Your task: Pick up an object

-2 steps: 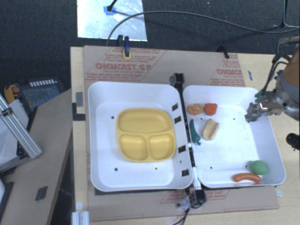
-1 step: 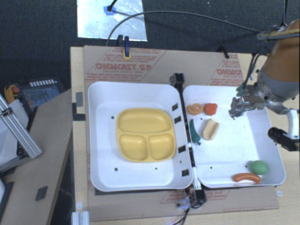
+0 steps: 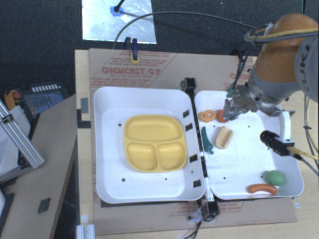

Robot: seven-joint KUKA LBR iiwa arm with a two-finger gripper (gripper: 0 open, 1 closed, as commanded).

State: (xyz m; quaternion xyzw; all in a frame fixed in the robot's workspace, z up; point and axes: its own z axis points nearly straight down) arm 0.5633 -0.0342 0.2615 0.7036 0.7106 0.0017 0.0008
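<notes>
My gripper hangs low over the far left part of the right bin. A small red thing shows right at its tip, partly hidden by it; I cannot tell whether it is held. Just left of it lies an orange ring. A tan bread roll lies nearer the front, with a thin dark green piece by the bin's left wall. A green ball and an orange-red sausage rest in the front right corner.
The left bin holds a yellow tray with three compartments. A black divider runs between the two bins. The arm's grey and orange body looms over the right bin's far right side.
</notes>
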